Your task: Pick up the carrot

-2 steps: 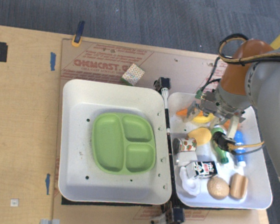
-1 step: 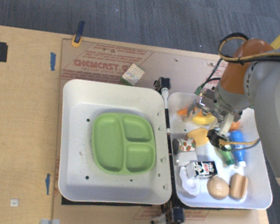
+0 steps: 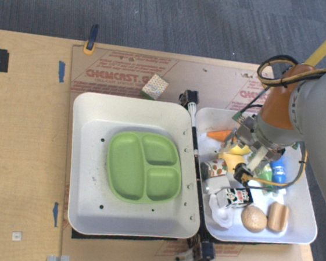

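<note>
Top-down cam: your carrot lies in the right bin, near its back-left corner. The gripper hangs just right of it, over a yellow thing. Can't tell if it's open or closed, tbh. There's lots of clutter nearby: a blue bottle, a cow-print carton, a brown egg and a bread roll. The left bin has a green plate. A small box sits on cardboard behind the bins. It's a wood bench w/ grey carpet beyond.
</note>
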You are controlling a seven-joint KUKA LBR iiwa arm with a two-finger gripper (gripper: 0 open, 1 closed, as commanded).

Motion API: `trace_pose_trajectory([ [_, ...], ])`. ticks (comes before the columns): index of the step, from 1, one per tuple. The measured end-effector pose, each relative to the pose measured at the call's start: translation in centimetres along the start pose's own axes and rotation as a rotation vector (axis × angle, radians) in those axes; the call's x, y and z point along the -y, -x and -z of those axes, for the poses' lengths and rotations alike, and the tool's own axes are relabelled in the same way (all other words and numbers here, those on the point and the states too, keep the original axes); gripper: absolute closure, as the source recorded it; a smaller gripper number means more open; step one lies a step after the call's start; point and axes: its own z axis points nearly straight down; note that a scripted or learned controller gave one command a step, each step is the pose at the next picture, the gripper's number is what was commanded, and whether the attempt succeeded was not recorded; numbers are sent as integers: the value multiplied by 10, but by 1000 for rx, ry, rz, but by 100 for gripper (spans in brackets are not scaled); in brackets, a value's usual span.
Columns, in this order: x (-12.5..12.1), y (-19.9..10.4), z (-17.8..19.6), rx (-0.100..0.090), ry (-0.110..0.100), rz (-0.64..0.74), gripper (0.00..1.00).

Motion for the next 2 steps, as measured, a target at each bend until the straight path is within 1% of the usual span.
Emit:
trace_pose_trajectory([
  [1, 7, 14, 0, -2, 1, -128, 0],
  [2, 6, 12, 12, -5, 4, -125, 100],
])
